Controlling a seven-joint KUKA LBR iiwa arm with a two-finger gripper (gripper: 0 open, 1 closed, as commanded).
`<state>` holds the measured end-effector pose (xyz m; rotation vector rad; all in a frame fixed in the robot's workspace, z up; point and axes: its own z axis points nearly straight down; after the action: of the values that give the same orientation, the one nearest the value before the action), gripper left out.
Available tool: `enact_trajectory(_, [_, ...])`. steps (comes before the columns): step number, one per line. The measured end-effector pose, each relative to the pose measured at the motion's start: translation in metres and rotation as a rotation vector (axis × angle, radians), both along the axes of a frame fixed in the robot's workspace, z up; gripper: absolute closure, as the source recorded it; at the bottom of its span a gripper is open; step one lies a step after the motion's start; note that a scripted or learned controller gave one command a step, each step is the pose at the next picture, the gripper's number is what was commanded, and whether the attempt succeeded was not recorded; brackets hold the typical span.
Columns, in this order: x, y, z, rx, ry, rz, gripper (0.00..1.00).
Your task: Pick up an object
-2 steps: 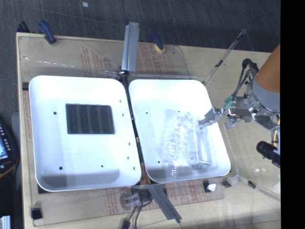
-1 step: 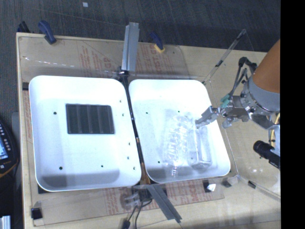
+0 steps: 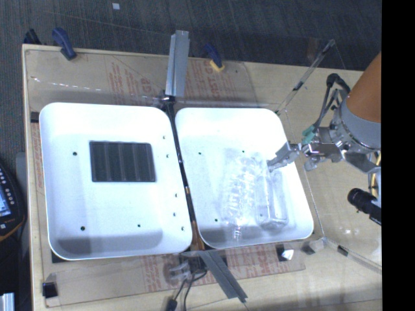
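A clear, crinkled plastic item [image 3: 249, 193] lies in the right bin [image 3: 194, 173], filling its lower right part. A dark grey ribbed rectangular block [image 3: 122, 161] lies flat in the left bin [image 3: 58, 193], left of centre. My gripper [image 3: 277, 159] reaches in from the right over the right bin's right rim, at the upper right edge of the clear plastic item. Its tip points left and slightly down. I see nothing lifted off the bin floor.
A grey metal bar [image 3: 177, 63] stands at the back between the bins, and another bracket [image 3: 217, 277] sits at the front. Blue clamps [image 3: 65, 44] [image 3: 213, 56] grip the bench's back edge. Cables and a thin rod [image 3: 311, 73] hang by the arm.
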<state>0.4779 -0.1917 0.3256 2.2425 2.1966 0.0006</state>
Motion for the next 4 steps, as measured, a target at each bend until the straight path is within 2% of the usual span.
enact_trajectory(1, [0.000, -0.004, -0.029, 0.001, 0.003, 0.016, 0.00])
enact_trajectory(2, [0.000, 0.034, -0.047, 0.001, 0.003, 0.519, 0.00])
enact_trajectory(3, [0.000, 0.042, -0.002, 0.000, 0.000, 0.056, 0.00])
enact_trajectory(4, [-0.001, 0.038, -0.096, 0.001, 0.005, 0.104, 0.00])
